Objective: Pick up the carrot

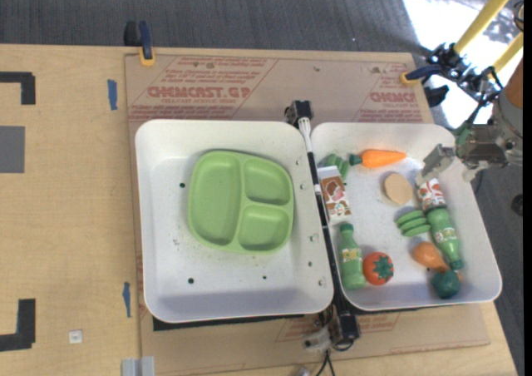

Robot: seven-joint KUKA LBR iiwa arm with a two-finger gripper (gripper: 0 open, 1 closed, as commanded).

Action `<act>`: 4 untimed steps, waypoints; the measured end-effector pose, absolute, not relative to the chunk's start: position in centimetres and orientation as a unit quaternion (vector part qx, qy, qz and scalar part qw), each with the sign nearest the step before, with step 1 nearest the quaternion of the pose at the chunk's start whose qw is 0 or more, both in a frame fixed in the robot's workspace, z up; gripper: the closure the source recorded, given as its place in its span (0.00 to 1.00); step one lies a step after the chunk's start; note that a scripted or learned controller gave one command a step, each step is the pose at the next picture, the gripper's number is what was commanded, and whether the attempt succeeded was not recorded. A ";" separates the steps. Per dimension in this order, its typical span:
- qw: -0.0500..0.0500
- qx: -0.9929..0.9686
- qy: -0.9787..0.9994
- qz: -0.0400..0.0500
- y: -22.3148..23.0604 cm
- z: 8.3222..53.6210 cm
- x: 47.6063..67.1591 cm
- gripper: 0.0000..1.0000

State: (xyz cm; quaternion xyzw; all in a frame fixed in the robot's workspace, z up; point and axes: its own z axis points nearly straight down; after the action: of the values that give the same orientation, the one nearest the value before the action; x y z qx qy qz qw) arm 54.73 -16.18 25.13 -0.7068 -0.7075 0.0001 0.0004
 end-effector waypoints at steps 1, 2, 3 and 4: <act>0.000 -0.659 -0.752 0.000 -15.2 15.0 62.5 0.00; 0.007 -0.708 -0.706 0.006 -11.8 9.0 65.8 0.00; 0.011 -0.764 -0.645 0.005 -17.7 8.9 66.2 0.00; 0.015 -0.763 -0.646 0.005 -17.4 9.9 66.2 1.00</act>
State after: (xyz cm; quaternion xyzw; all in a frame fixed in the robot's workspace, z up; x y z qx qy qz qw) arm 66.24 -17.42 9.85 -0.7635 -0.6456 0.0054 0.0150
